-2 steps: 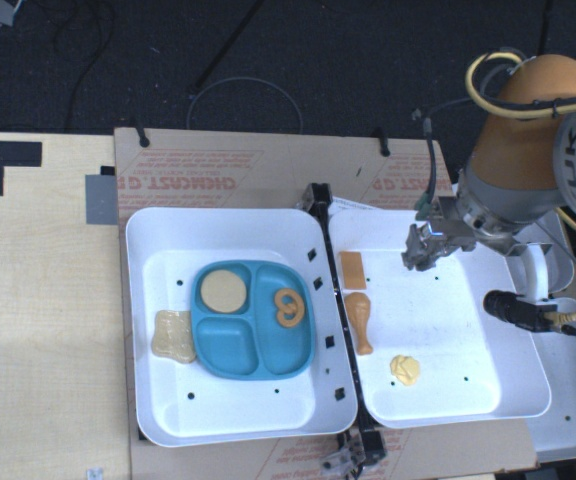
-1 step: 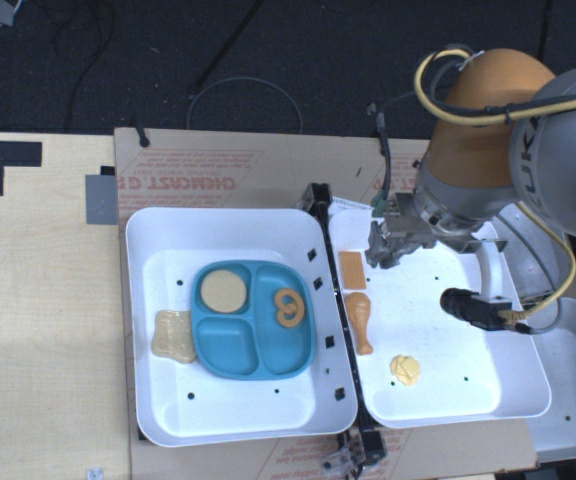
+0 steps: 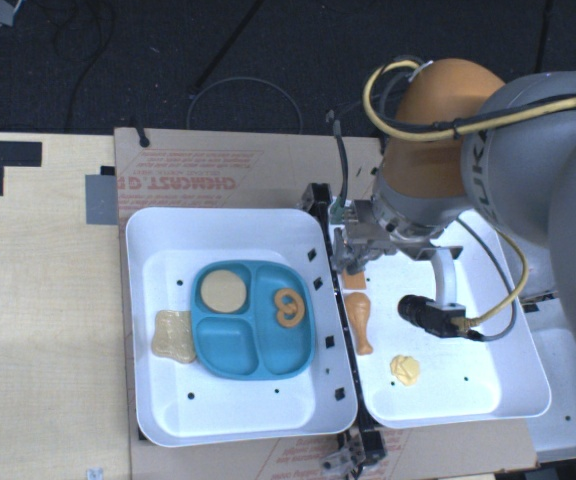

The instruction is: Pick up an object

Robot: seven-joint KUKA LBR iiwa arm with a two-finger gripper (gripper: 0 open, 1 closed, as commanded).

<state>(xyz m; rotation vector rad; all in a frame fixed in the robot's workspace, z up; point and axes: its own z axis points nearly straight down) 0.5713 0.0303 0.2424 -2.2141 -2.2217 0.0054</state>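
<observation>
In the right bin [image 3: 508, 388], an orange-brown drumstick [image 3: 359, 320] lies along the left wall. A small yellow lump [image 3: 404, 369] rests nearer the front. My gripper [image 3: 352, 261] hangs low at the right bin's left wall, directly over the drumstick's upper end, which it partly hides. In the left bin [image 3: 158, 238], a blue divided plate [image 3: 243, 353] holds a round tan biscuit [image 3: 222, 290] in its back-left compartment and a pretzel [image 3: 288, 308] in its back-right one. A pale bread slice [image 3: 174, 335] lies just left of the plate.
The grey arm with its orange band [image 3: 438, 108] covers the back of the right bin. A black fitting with a yellow cable [image 3: 434, 315] hangs over the bin's middle. The wall between the bins [image 3: 336, 348] runs just left of the drumstick.
</observation>
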